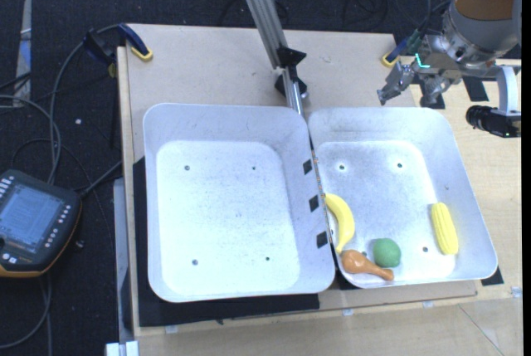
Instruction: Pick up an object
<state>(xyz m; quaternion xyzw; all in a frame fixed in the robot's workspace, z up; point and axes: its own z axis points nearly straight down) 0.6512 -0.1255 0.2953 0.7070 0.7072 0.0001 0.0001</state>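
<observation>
pincer [412,87] at 1 o'clock, above right bin's far rim, fingers spread, nothing between | right bin [431,134]: 4 objects along near end – 1 curved yellow banana [341,217], 1 orange drumstick shape [365,264], 1 round green ball [385,252], 1 ridged yellow corn cob [444,227] at 4 o'clock | 2 shallow speckled white bins; left bin [224,205] at 8 o'clock | table [207,64] pale wood
</observation>
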